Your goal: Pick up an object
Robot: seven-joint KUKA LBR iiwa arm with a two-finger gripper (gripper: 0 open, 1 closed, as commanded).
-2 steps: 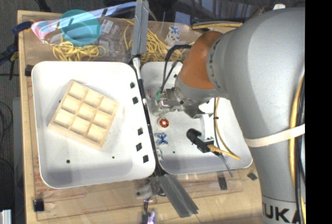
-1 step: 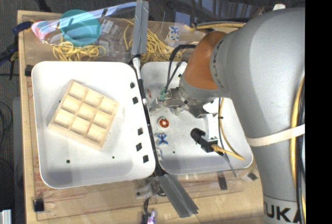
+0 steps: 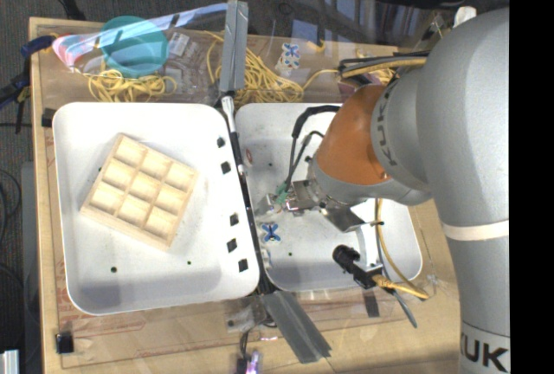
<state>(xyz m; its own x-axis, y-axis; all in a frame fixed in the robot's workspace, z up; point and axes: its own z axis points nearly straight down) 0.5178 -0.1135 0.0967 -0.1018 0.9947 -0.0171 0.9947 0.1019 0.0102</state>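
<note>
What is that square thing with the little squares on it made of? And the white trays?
The grid block looks like pale unpainted wood: matte, cream-tan, with darker grooves between nine raised squares. It might be foam or plastic instead. The left bin and right bin look like smooth white plastic with rounded corners and a soft sheen.

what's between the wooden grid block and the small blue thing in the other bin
In the camera view, between the wooden grid block and the small blue object run the bins' adjoining rims, carrying small dark markers.

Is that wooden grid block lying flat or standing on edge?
Flat. The wooden grid block lies face up on the left bin's floor.
</note>
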